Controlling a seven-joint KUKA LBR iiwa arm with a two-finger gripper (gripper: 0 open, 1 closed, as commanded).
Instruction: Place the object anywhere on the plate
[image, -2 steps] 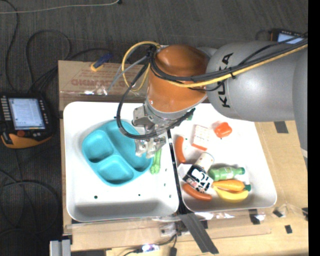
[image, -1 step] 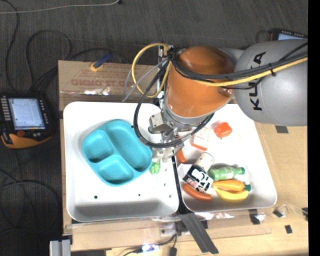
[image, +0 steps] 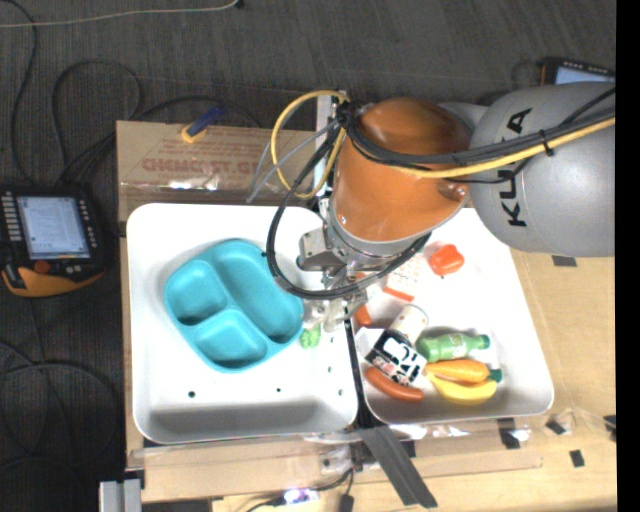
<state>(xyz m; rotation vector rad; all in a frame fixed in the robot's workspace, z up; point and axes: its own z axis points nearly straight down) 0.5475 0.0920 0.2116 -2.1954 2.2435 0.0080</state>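
from my remote seat i see the arm (image: 500, 170) reaching in from the right of the frame, its orange band sitting over the middle where the two white bins meet. the gripper (image: 322, 322) hangs at the left bin's (image: 160, 400) right edge, just beside the turquoise plate (image: 232, 302), a three-compartment dish lying in the left half of the frame. a small green object (image: 309, 337) shows right at the fingertips, close to the plate's lower right corner (i cannot tell whether the claw is clamped on it or loose). in the right bin (image: 530, 370), lower right of centre, lie a green bottle (image: 452, 346), a yellow banana (image: 465, 385), a black-and-white can (image: 396, 357) and an orange toy (image: 446, 260) higher up.
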